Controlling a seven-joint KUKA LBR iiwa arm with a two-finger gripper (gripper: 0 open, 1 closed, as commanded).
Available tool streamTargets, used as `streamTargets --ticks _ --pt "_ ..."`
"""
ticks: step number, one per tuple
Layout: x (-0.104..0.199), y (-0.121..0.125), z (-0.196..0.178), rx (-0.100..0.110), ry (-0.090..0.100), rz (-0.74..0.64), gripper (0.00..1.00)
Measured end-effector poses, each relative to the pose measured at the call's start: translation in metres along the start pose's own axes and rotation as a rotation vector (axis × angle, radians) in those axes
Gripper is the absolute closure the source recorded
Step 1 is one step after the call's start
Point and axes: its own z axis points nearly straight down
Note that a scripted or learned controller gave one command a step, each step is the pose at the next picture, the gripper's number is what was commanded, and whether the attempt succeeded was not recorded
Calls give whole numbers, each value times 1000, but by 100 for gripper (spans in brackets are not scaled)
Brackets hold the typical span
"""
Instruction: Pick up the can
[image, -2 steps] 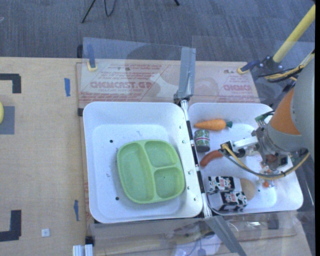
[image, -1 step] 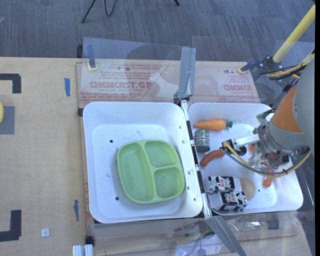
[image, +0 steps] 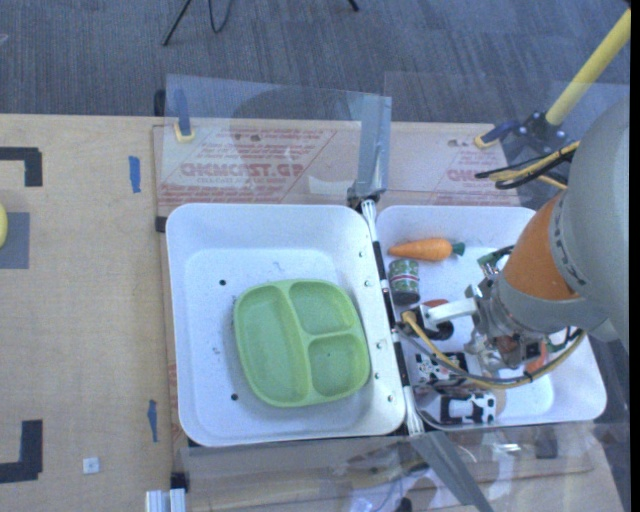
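The can (image: 404, 279) is small, with a green label and a dark top. It stands in the right bin (image: 578, 392) against that bin's left wall, just below the carrot. My gripper (image: 482, 348) hangs over the middle of the right bin, to the right of the can and slightly nearer the front, apart from it. The wrist and cables hide what lies beneath the gripper.
An orange carrot (image: 424, 249) lies at the back of the right bin. A black-and-white spotted thing (image: 474, 407) rests near that bin's front edge. The left bin (image: 200, 240) holds a green divided plate (image: 300, 342). A clear panel stands behind the bins.
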Motion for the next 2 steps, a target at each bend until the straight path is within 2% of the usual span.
streamTargets --ticks 1,2 --pt "3 47 -334 -1 -4 -46 100" --pt "45 118 -348 -1 -4 -84 100"
